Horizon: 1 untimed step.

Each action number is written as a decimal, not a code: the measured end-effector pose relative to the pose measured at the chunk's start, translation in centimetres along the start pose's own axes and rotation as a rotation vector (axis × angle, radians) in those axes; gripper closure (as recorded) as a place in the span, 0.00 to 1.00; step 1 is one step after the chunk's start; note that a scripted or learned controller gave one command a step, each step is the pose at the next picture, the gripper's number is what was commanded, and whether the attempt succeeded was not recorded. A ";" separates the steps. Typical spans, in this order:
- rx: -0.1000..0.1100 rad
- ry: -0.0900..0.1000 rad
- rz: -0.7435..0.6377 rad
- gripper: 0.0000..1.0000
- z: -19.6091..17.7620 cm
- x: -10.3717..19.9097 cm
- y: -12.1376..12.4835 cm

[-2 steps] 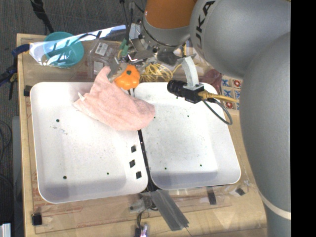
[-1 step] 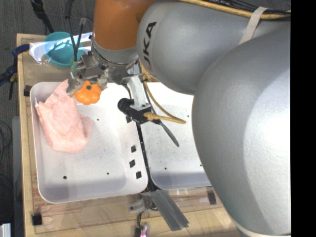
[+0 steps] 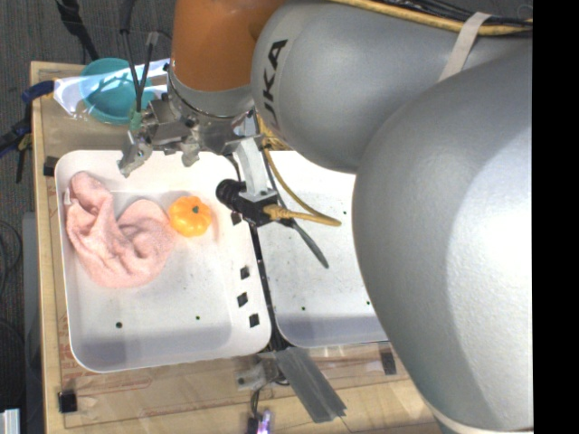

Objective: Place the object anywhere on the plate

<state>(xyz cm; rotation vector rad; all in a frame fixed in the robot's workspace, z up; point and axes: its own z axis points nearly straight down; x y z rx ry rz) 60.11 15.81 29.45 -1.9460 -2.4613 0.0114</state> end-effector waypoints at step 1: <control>0.002 -0.001 -0.041 0.00 10.2 3.9 4.7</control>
